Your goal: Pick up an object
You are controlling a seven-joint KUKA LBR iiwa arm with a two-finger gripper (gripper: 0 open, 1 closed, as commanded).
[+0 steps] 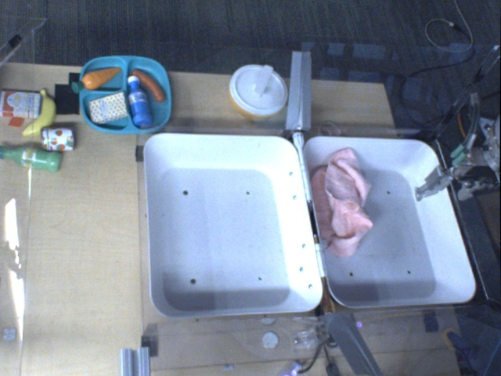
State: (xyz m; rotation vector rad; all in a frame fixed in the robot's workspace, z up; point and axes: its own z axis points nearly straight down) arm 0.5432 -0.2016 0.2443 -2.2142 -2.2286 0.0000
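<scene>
Over on the far left of the bench I've got the usual clutter: a banana (41, 113), a small can (57, 139) and a green bottle (31, 158), then a blue tray (160, 100) with toy food in its compartments, and a white lid (258, 89) on a yellow cup further along the back edge. None of that matters for this try, it's all outside the bins.

Next comes the left bin (227, 225), and I see nothing in it to go for. So the only real candidate is the pink cloth (341, 202) in the right bin (415, 288). It's bunched up against that bin's left wall, right by the divider between the two bins, and its long axis runs from the back of the bin toward the front, a bit crumpled and fatter in the middle.

The gripper (429, 186) sits at the right bin's right rim, about level with the cloth's upper half. Honestly I can't tell from this angle whether it's released or clenched, it's just a small grey blob against the cables. Nothing pink is on it, so I'd say the pick hasn't started.

What the next move hangs on, as I read it: the cloth lies straight to the left of the gripper, across the bare bin floor, so it needs to travel left and come down across the cloth's narrow width.
</scene>
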